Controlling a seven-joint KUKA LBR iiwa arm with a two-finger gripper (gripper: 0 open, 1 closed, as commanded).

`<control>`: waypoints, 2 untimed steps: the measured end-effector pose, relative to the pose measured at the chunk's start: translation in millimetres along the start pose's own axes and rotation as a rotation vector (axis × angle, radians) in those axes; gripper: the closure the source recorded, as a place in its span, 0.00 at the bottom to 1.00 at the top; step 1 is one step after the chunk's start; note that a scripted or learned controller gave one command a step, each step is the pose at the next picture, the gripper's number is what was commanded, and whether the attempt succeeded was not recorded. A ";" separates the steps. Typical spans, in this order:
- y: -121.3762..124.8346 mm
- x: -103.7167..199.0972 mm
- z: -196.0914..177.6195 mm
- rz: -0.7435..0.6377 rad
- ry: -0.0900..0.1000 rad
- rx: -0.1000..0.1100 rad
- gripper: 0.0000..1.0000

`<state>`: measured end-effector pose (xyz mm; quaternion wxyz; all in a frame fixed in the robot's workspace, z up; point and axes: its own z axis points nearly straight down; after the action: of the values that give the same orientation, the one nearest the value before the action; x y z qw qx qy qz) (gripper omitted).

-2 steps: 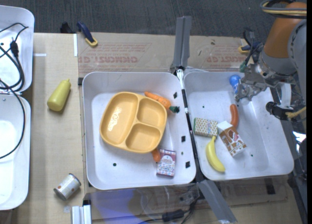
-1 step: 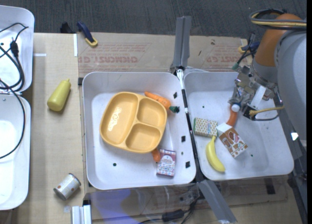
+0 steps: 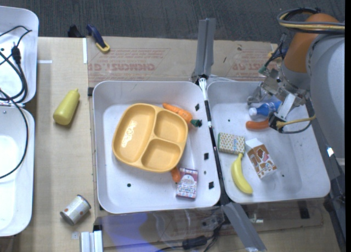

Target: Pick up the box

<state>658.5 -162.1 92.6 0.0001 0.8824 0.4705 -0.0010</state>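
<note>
Nearest the camera, a small silver can with a red-patterned label (image 3: 74,209) lies on its side on the wooden desk (image 3: 66,152), left of the two shallow white bins. Inside the left bin (image 3: 101,152) sits a yellow plastic plate with three compartments (image 3: 150,136). An orange carrot (image 3: 178,113) lies against the plate's far rim, and a red and white carton (image 3: 187,183) lies near the bin's front edge, just beside the plate, with a small orange item partly hidden between them.

In the right bin (image 3: 290,185) there is a small white box with brown printing (image 3: 260,158), tilted, near the middle of the floor. Just beside it on the left lie a yellow banana (image 3: 239,173) and a flat greenish packet with a dotted pattern (image 3: 231,143).

At the right bin's far end, the grey arm's end effector (image 3: 265,104) is lowered over a blue and white item (image 3: 267,109) and an orange-red sausage-shaped item (image 3: 258,125), well apart from the box. How far it is open, and whether it has hold of anything, I cannot tell.

On the desk left of the bins lies a yellow mustard-style squeeze bottle (image 3: 66,107).
</note>
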 end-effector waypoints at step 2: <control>-19.8 -5.1 -62.2 0.361 0.000 0.001 1.00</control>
<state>639.3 -155.2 154.8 0.0000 0.9526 0.3044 -0.0011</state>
